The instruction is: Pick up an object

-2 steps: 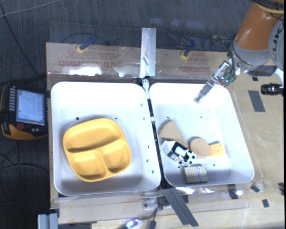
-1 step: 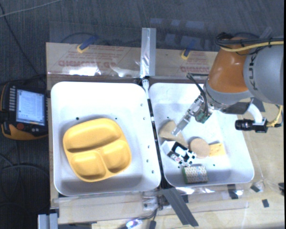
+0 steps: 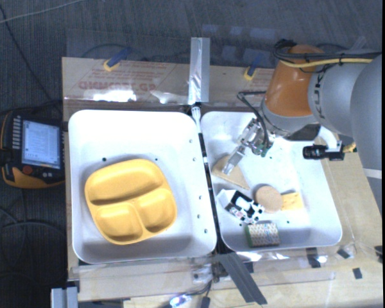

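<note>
- In the right bin (image 3: 321, 220) a loose cluster of small things gathers toward the left and front.
- A tan wedge-shaped piece (image 3: 231, 172) lies by the bin's left wall, its narrow end pointing up toward the gripper.
- Just beside it to the right sits a round brown disc (image 3: 267, 198), flat on the floor of the bin, touching or overlapping a pale yellow block (image 3: 292, 201) on its right.
- In front of the wedge there's a small black-and-white object (image 3: 240, 207), tilted, and right below that a greenish speckled block (image 3: 262, 234) close to the bin's front wall.
- Over in the left bin (image 3: 90, 127), one big item: a yellow tray with three compartments (image 3: 130, 200), lying toward the front-left, nothing in its hollows.
- Now the gripper (image 3: 230, 167): it's down inside the right bin, slanting from upper right to lower left, its tip right at the top of the tan wedge.
- The fingers look drawn narrow together at that tip; whether anything sits between them, I cannot tell from this angle.
- Behind it the arm (image 3: 346, 101) comes in from the right, grey body with the orange band (image 3: 290, 90) hanging over the bin's back-right corner.
- On the counter (image 3: 74, 69) behind the bins lies a brown board with clear sheeting; off to the left, a handheld control pendant (image 3: 32, 149) with a lit screen.
</note>
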